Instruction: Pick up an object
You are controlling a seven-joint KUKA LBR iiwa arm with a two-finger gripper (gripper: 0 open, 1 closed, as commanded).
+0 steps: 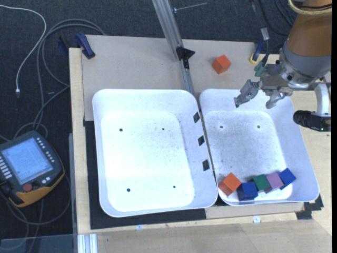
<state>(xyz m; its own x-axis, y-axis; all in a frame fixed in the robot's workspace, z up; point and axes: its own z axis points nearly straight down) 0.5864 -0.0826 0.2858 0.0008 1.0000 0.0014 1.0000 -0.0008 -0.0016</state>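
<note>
Five small cubes sat bunched along the near rim of the right bin (303, 157), the part of the scene closest to the camera: an orange cube (229, 183) at the left end, a dark blue cube (247, 192) just beside it, then a green cube (260, 183), a pink cube (274, 181) and a second blue cube (287, 176) at the right end, each touching or nearly touching its neighbour. None of them was held. Beside it, the left bin (105, 104) lay with its speckled white floor bare. Both bins rested on a pale wooden bench (131, 62), where another orange cube (221, 64) stood alone beyond the bins, near the far edge. A slanted aluminium post (167, 20) rose from the bench between the two bins. The gripper (259, 98) hung over the far edge of the right bin, well apart from the row of cubes, its two fingers (245, 95) spread apart with nothing between them. Above it the grey arm (305, 57) with its orange band reached in from the right. A teach pendant (26, 165) lay on the dark floor to the left of the bench, with cables trailing from it.
</note>
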